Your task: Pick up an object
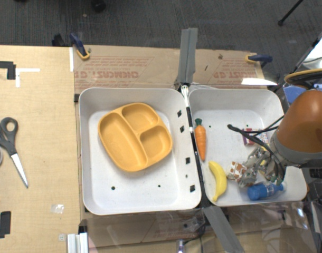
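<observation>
Metal-grey, my two-finger gripper (257, 168) hangs low over the clutter in the right white bin's (224, 101) near right corner, presumably to take a piece from it; whether it grips anything I cannot tell. Just beside it lie a blue plastic bottle-like object (265, 191), a small brown-and-white patterned piece (236, 169), a yellow toy banana (219, 179) and an orange toy carrot (200, 140). Left white bin (90, 157) holds one yellow three-compartment plate (135, 136), well apart.

In my right bin lie an orange carrot (200, 140), a yellow banana (219, 179) and a blue object (264, 191) near its front edge.
</observation>
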`<state>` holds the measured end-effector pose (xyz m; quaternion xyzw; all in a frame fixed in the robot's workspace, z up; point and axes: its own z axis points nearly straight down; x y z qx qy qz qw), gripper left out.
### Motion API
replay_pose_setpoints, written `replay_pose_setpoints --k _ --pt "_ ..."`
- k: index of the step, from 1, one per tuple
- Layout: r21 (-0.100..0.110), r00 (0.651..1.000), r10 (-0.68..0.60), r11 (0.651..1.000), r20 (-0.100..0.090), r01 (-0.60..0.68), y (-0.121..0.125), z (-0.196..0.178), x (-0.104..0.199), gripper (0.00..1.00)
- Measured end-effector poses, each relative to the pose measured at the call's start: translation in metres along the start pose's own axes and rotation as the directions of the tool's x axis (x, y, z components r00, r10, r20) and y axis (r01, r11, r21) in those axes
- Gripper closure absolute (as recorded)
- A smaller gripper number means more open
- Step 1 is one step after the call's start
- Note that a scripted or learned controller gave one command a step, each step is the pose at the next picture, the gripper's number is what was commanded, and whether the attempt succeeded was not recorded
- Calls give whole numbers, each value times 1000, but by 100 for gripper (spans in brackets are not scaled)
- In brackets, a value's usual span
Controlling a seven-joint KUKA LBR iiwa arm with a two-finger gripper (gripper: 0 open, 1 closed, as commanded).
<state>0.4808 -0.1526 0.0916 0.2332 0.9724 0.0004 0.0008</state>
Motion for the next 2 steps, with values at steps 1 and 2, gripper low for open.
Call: replay_pose_setpoints --k 1,2 --pt "2 991 131 991 -2 -131 47 -52 12 100" --pt "4 977 211 977 -2 -211 120 -168 -6 100"
